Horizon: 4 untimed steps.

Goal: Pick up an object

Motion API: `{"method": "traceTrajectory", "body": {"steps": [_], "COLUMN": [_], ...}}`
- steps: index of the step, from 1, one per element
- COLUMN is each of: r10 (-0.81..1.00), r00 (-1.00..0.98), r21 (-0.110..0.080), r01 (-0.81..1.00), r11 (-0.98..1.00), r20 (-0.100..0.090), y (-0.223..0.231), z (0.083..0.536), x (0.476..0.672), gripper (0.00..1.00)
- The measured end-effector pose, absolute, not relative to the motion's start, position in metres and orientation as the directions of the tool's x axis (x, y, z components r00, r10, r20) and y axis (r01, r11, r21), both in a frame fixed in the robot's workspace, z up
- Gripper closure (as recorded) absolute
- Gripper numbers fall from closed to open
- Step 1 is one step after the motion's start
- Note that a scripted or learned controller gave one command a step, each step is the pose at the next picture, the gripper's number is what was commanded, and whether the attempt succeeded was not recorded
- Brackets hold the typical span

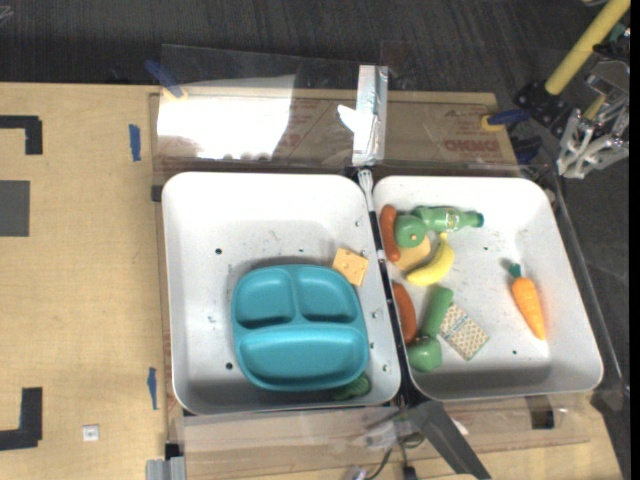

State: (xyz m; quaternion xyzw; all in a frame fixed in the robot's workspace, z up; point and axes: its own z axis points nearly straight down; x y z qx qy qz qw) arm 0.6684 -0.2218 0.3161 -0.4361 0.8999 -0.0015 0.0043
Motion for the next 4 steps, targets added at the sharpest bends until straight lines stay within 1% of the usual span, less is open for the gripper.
{"method": "traceTrajectory", "body": {"steps": [1,2,3,4], "r10": [-0.783,-0.873,-0.941,-0.94], "r00": [-0.622,-0.488,-0.338,-0.342], "r21": [-0.016,-0.001,-0.007,-0.017], "r01": [-0.783,-0.873,-0.941,-0.939], "r11": [0.622,0.488,0.338,0.342], "r20": [-0.016,-0.003,-0.005,-0.012], "y": [-0.221,-0.223,-0.222,-0.221], "z": [0.331,0.271,0.298,0.312], "x": [0.67,0.62,0.668,0.67], "gripper": [1.0,1.0,1.0,1.0]}}
